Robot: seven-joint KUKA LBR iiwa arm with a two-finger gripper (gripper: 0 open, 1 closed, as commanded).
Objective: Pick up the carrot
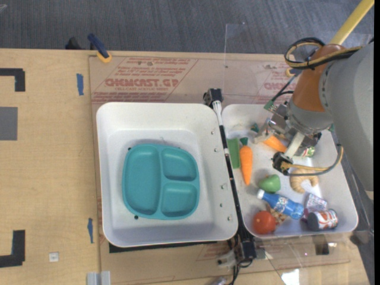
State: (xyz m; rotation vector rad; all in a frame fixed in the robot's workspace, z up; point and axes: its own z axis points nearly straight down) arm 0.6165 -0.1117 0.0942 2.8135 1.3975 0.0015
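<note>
Two orange things could fool me: my gripper (279, 136), grip state unclear, hangs over the small piece (274, 142), while the carrot (246, 164) lies leftward by the right bin's (347, 202) divider wall.

Evenly and brightly lit from overhead; soft, faint shadows under the rim of the left bin (107, 159); mild glare on white plastic; slightly soft throughout, grainy on the dark floor (148, 10) beyond the tabletop (41, 159)
</note>
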